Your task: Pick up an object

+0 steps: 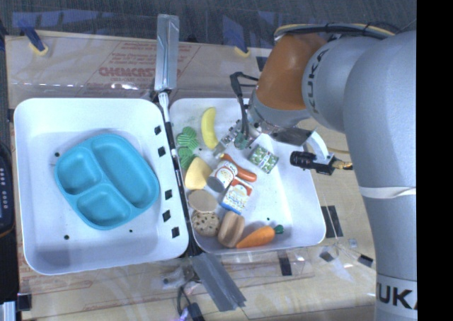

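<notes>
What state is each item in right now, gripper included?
Gripper: low in the right bin, over the food pile; grip unclear.
Blue tray: flat in the left bin, compartments bare.
Banana: lying near the right bin's far wall.
Carrot: lying against the near wall.
Green packet: lying beside the gripper.

The grey arm with the orange band is seen reaching over the right white bin [301, 203], its gripper [243, 136] lowered among the toy food beside a yellow plastic banana [208, 127]. An orange toy carrot [256, 236] is found at the near edge. A blue divided plastic tray [106, 180] is seen in the left white bin [35, 242].
</notes>
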